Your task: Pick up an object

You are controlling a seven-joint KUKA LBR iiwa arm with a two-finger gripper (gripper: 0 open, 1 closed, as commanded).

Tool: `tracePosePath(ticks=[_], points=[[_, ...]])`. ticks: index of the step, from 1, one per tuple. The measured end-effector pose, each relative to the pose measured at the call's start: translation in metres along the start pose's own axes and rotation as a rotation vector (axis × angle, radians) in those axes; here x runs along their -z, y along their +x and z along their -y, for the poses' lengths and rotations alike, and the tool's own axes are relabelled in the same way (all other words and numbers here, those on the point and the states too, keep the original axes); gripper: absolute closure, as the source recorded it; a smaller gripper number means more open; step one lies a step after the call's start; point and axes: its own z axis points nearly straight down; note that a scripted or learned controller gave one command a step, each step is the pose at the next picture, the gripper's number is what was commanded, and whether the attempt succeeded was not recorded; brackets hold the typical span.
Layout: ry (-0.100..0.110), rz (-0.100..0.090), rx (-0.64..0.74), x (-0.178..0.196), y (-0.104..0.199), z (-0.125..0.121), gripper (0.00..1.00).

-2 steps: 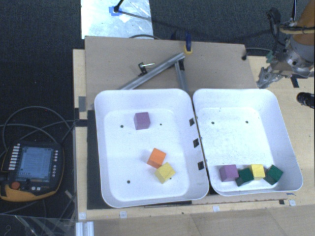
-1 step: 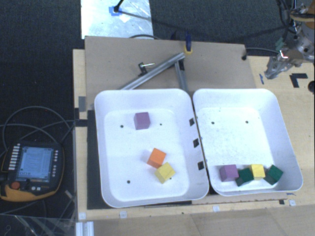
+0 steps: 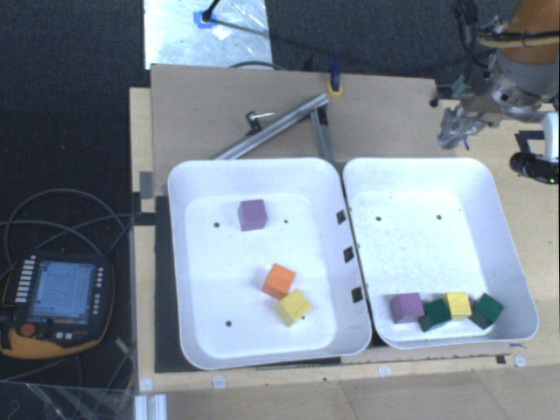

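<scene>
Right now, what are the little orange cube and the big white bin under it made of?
The little orange cube looks like matte painted wood or foam: flat colour, crisp edges, no shine. The big white bin looks like smooth moulded plastic, with rounded corners and a soft sheen.

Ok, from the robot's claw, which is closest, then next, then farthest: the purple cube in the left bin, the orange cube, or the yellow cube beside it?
From the gripper, at the right bin's top edge in the camera view:
1. Purple cube, upper part of the left bin.
2. Orange cube, lower down, mid bin.
3. Yellow cube, just below the orange one; it is only a little farther.
</scene>
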Motion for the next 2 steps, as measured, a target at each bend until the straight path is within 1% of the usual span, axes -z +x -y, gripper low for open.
tracePosePath(ticks=[1,2], points=[[-0.001,-0.001,0.001,-0.009,0.064,-0.001,1.00],[0.000,-0.001,0.001,-0.026,0.116,0.000,1.00]])
